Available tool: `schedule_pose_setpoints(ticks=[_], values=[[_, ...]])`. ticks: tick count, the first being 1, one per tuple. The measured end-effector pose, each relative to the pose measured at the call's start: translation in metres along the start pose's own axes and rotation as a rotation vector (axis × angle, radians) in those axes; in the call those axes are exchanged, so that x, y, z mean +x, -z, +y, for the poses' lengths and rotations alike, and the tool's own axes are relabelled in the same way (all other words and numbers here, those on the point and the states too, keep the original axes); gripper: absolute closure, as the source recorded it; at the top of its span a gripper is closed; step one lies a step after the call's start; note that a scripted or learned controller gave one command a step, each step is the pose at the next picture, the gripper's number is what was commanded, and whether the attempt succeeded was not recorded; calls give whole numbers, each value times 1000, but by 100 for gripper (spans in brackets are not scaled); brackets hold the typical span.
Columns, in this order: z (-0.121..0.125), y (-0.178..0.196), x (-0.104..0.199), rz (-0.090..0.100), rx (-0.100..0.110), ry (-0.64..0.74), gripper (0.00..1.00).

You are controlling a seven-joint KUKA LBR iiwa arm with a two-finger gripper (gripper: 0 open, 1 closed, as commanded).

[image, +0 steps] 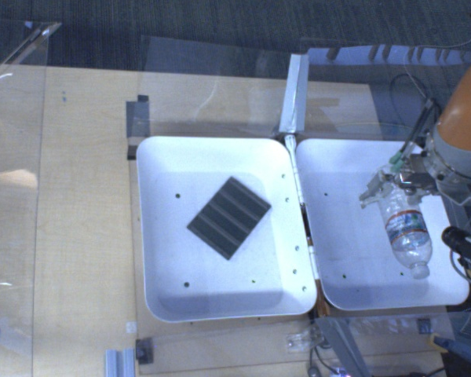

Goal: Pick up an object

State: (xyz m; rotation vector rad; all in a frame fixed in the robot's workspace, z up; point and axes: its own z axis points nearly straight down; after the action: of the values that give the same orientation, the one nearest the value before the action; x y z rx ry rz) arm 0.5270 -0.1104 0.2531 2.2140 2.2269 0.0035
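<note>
Clear plastic is the material of the water bottle (407, 238), which lies in the right bin (337, 210) at the right side of the frame, with its cap end toward the lower right and a white label around its middle. The gripper (394, 184) is just above the upper end of the bottle and seems to touch it; whether the jaws are open or closed I cannot tell. The grey arm (459, 151) with its orange band enters from the right edge. In the left bin (165, 171), at the frame's centre, a dark ribbed rectangular pad (229, 217) lies turned diagonally. Both bins stand on the light wooden desk (71, 210).
</note>
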Motion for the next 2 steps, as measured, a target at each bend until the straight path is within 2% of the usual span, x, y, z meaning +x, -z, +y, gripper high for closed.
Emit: schedule_pose_setpoints(ticks=[1, 2], values=[[4, -106, -68, -1, 0, 63, 0], [31, -165, -95, -3, -10, 38, 0]])
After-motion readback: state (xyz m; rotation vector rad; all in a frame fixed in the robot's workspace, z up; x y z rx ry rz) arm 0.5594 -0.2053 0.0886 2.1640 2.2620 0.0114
